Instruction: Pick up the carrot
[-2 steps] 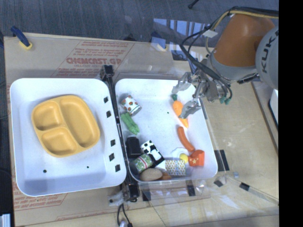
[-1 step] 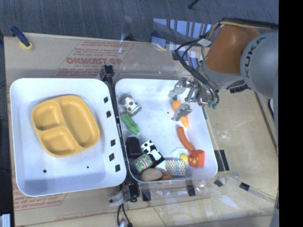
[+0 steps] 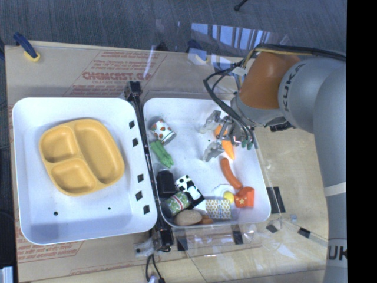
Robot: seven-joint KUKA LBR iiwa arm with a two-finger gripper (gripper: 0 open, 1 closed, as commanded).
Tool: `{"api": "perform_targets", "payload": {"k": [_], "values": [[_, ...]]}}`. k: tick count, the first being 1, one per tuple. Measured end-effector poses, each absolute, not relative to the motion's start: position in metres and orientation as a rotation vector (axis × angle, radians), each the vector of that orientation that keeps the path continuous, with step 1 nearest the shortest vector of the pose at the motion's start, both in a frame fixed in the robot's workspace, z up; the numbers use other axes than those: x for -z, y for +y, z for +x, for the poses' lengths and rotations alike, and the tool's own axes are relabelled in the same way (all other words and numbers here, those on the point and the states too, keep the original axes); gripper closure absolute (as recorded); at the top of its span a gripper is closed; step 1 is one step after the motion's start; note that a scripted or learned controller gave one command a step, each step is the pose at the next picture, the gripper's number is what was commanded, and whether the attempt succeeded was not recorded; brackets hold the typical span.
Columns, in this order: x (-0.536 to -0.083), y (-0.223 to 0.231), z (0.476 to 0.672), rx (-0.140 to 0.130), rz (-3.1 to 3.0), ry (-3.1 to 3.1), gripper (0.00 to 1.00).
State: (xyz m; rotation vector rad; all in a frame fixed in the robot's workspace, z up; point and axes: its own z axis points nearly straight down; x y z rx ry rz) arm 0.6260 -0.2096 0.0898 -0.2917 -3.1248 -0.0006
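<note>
One carrot (image 3: 227, 148), small and orange, is seen in the right bin (image 3: 194, 114), towards that bin's right wall and about midway along it. It is found between the two silver fingers (image 3: 211, 152) of the gripper (image 3: 212, 138), which are spread, one finger at the carrot's far side and the other at its near side; whether the pads actually touch the carrot cannot be told. The gripper is carried by the grey arm (image 3: 312, 99), whose orange band (image 3: 262, 81) is seen above the bin's far right corner.

Just beside the carrot, towards the near edge, a longer orange-red sausage-shaped toy (image 3: 231, 173) is laid at a slant, its lower end close to a small red block (image 3: 244, 197) by the near right corner. Along the near wall a cluster is gathered: a patterned can (image 3: 218, 208), a brown potato-like piece (image 3: 188, 218), a green-labelled can (image 3: 177, 203), a black-and-white cow-patterned toy (image 3: 189, 187) and a black object (image 3: 165, 182). Nearer the left wall a green vegetable toy (image 3: 161, 153) is laid, and beyond it, towards the far left corner, a small tipped can (image 3: 160, 130) with a red and white label.

The left bin (image 3: 35, 217) is set touching the right one, and a yellow divided plate (image 3: 81, 155) with three compartments is held in its middle. Both bins are borne by the bench (image 3: 88, 69), on which a cardboard sheet with red print is spread.
</note>
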Motion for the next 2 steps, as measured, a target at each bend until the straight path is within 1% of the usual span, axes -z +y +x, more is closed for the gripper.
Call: {"api": "perform_targets", "payload": {"k": [1,2], "values": [[-0.104,-0.209,0.629,-0.003,-0.284,-3.135,1.00],[-0.236,-0.212,0.614,-0.004,-0.723,-3.068,1.00]]}}
